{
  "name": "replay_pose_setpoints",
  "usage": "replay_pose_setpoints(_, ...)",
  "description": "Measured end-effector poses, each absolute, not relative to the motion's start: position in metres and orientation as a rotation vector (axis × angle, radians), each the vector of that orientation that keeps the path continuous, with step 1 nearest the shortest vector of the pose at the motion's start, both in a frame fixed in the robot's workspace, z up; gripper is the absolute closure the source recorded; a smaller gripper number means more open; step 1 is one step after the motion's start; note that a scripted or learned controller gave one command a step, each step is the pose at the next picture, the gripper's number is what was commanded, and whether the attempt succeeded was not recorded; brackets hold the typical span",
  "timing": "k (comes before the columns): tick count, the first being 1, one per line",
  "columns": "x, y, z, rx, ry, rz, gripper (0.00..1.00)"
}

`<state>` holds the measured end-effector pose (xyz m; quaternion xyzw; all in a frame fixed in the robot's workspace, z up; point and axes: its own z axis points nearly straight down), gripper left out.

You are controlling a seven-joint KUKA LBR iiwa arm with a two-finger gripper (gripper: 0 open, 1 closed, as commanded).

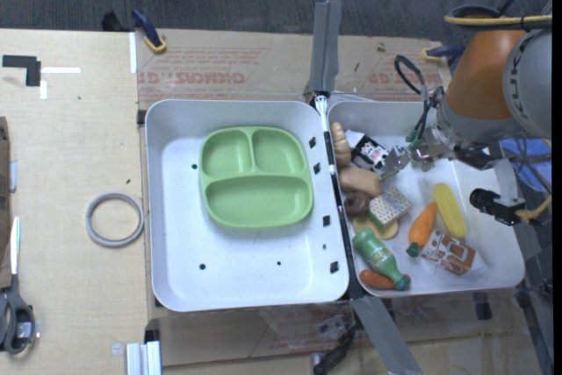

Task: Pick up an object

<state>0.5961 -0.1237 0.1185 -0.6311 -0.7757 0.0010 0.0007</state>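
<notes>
Overhead, tool (402, 161) above right bin (500, 277), grip state unclear; cardboard (228, 70) lettering mirrored, unreadable.

One fixed camera looks down at a slant over both bins (158, 215), seemingly from fairly high.

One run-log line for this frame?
gripper: above right bin, nothing seen held | nearest: dice | left bin: green tray
</notes>
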Motion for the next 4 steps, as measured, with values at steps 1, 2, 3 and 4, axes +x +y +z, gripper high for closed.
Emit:
replay_pose_setpoints(1,0.555,-0.202,0.13,-1.925,-2.484,0.001,0.0)
replay_pose_setpoints(2,0.53,-0.212,0.099,-1.934,-2.494,-0.013,0.0)
replay_pose_setpoints(3,0.53,-0.213,0.105,-1.935,-2.489,-0.01,1.0)
replay_pose_setpoints(4,0.567,-0.152,0.198,-2.193,-2.247,0.005,1.0)
